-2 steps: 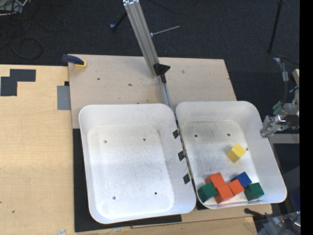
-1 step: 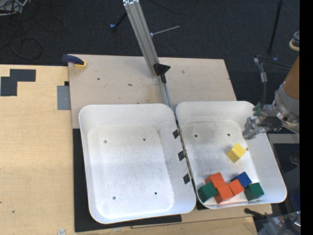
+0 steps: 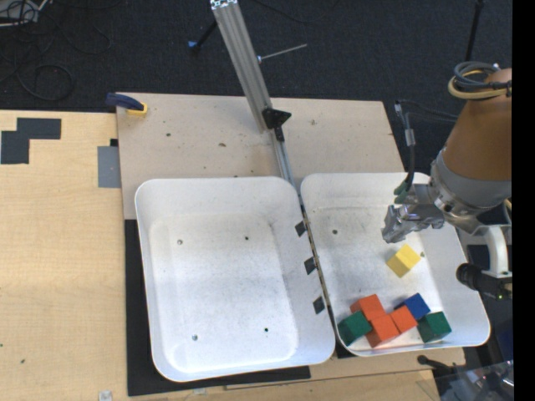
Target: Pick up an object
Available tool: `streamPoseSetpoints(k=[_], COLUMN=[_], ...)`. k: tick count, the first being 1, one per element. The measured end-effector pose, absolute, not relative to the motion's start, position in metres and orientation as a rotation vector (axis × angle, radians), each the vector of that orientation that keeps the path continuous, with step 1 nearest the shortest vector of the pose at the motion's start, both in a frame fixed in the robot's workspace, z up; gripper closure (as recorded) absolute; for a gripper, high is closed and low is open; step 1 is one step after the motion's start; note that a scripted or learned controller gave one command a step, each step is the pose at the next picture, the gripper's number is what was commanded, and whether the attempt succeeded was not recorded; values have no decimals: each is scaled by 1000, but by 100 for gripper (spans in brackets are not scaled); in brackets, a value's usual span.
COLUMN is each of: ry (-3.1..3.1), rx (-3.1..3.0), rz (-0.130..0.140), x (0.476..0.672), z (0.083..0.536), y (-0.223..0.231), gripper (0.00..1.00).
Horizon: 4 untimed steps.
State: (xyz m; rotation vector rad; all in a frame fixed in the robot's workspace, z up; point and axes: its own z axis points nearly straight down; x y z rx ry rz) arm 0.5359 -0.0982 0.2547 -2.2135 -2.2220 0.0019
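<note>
Counter (image 3: 209, 136) carries two white bins; the left bin (image 3: 226, 274) sits well apart from the fingers (image 3: 399, 230), the right bin (image 3: 351, 211) directly beneath them. Whether the fingers are apart or together cannot be told. Yellow block (image 3: 404, 260) lies just below them, apart; orange, green and blue blocks (image 3: 393, 317) cluster farther down.

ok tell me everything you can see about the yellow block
The yellow block is a small cube of plain, matte yellow, possibly wood or foam. It lies tilted, one corner turned toward the camera, on the floor of the right bin. It sits alone, apart from the cluster of orange, green and blue blocks nearer the front rim. The claw hangs just above and behind it; whether they touch cannot be told.
</note>
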Motion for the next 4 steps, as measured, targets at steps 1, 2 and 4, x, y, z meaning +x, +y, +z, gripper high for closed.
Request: streamPoseSetpoints(k=[1,2,4], ry=[-2222,-2223,-2221], rx=[-2214,-2212,-2212], rz=[2,3,8], x=[538,536,528], z=[253,255,222], y=[-54,-5,97], gripper=[100,100,100])
